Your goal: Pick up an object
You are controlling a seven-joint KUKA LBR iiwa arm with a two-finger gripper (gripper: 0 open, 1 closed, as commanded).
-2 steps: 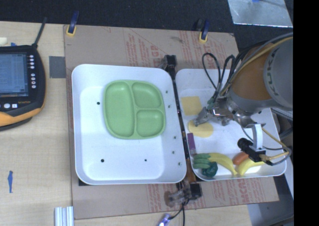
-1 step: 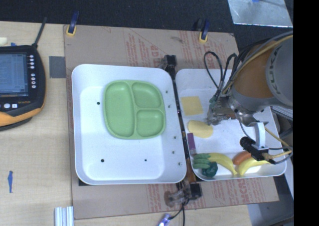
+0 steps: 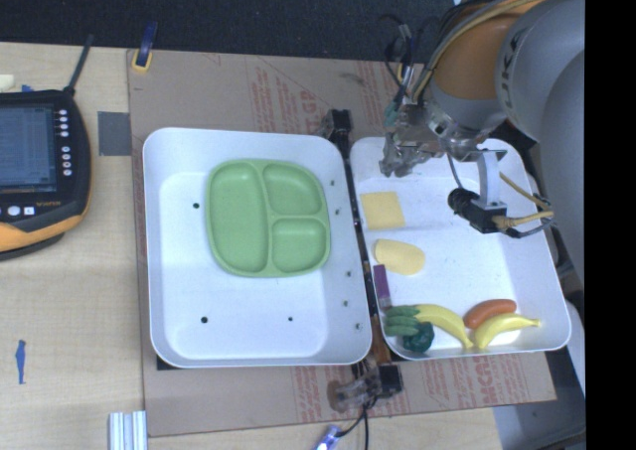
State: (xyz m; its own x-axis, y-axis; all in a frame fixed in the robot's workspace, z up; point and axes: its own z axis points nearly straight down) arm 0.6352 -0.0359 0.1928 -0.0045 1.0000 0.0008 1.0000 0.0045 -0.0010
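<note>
Seen from above at a slant, a wooden table [image 3: 70, 339] carries two shallow white bins side by side; the left bin [image 3: 179, 329] holds a pale green divided plate [image 3: 266, 218] with three compartments, lying flat near its far half; the right bin [image 3: 532, 279] holds several toy foods: a yellow square cheese slice [image 3: 383, 210] near the far left, a pale yellow oval piece [image 3: 399, 256] just in front of it, and along the near edge a dark green vegetable [image 3: 409, 331], two bananas [image 3: 444, 322] [image 3: 504, 329] and a red-orange sausage [image 3: 490, 311] close together; the grey arm with its orange band [image 3: 477, 51] reaches in from the right; its pincer [image 3: 400, 157] hangs over the far left corner of the right bin, just beyond the cheese slice, with nothing visibly between its tips; how far it is open cannot be told; a handheld control pendant [image 3: 35, 175] lies on the table at far left.
</note>
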